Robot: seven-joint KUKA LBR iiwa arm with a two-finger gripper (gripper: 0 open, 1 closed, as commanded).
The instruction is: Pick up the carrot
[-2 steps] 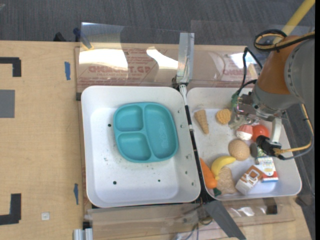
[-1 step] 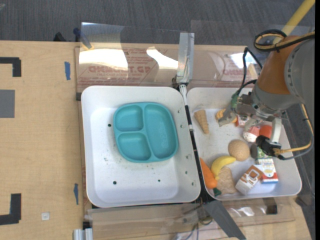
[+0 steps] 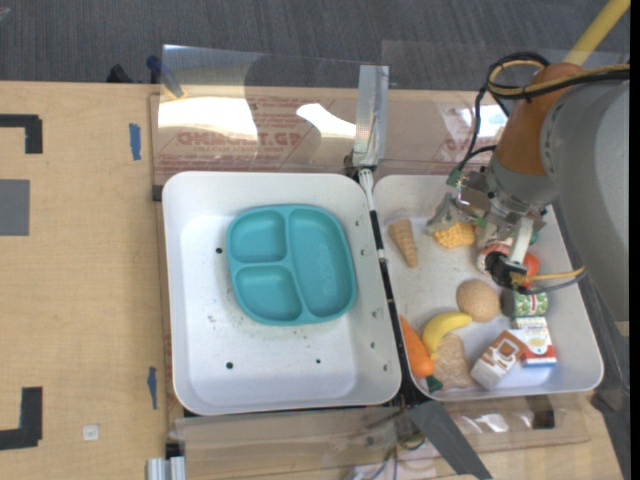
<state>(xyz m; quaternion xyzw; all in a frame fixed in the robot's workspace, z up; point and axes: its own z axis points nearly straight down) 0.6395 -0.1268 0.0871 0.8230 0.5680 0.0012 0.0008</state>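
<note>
My hand (image 3: 480, 230) hung over the upper part of the right bin (image 3: 578, 368), just above the corn (image 3: 453, 235), with my arm (image 3: 560, 128) reaching in from the right. I could not tell from this slant whether the hand was released or clenched, and nothing showed in its hold. The carrot (image 3: 415, 347) lay well apart from it, at the bottom left of that bin, pressed along the wall next to the left bin (image 3: 190, 268); it sat tight there, I judged, because the sloping wall and its neighbours hemmed it in. The banana (image 3: 443, 326) touched it on the right, and a speckled bread piece (image 3: 452, 361) lay just below the banana. A cone (image 3: 404, 241) lay nearer my hand, a bun (image 3: 478, 300) sat mid-bin, and two cartons (image 3: 518, 349) crowded the lower right. The teal plate (image 3: 292, 264) sat alone in the left bin. I reckoned the pick had not started: I would need to cross down and left, and the wall on one side and the banana on the other left little room for a grasp
</note>
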